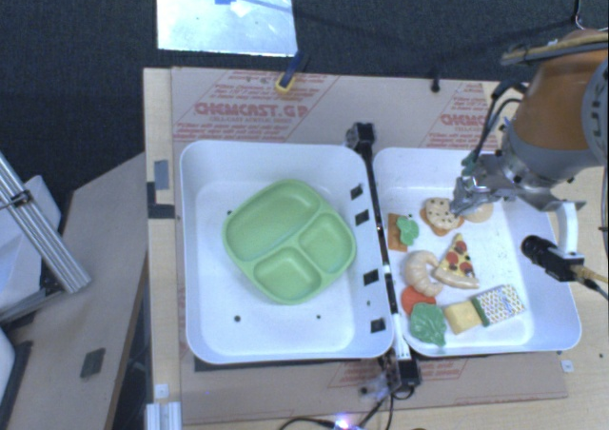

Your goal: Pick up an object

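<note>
Gripper point(466, 198) hung at right of frame over the right bin point(547, 323), finger state impossible to tell, tips beside a cookie point(439, 215), green divided plate point(288, 242) lay in the left bin point(209, 323).

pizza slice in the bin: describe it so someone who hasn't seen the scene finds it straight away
Go to the right-hand white bin, the one full of toy food. Near its middle, right of the pale curled shrimp and above the yellow cheese block, lies the pizza slice. It is the only wedge there, tan with red spots.
</note>
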`<state>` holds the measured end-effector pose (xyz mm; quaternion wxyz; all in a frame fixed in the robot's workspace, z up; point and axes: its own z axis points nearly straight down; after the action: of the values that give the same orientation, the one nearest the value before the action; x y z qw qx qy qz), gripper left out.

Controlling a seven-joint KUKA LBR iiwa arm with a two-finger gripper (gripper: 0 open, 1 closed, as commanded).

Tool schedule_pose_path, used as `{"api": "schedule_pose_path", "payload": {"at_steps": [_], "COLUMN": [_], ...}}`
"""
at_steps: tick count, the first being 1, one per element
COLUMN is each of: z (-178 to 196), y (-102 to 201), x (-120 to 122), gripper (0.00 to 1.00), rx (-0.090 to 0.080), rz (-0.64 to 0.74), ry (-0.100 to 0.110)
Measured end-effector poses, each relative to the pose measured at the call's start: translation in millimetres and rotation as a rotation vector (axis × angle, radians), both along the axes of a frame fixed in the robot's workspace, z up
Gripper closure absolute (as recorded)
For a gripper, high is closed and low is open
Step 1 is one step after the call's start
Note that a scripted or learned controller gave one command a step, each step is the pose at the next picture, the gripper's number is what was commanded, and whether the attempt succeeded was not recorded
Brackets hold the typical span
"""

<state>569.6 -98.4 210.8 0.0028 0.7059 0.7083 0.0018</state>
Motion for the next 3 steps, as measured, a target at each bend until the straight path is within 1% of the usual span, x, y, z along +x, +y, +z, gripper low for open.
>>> {"api": "schedule_pose_path", "payload": {"at_steps": [1, 2, 3], "z": [14.3, 15.8, 17.5], "y": [0.1, 59.8, 103.3], "x": [0.9, 21.8, 30.0], "gripper": [1.00, 1.00, 1.00], "rx": [0.001, 0.002, 0.003], "rz": [0.001, 0.005, 0.006], "ry": [0.003, 0.002, 0.003]}}
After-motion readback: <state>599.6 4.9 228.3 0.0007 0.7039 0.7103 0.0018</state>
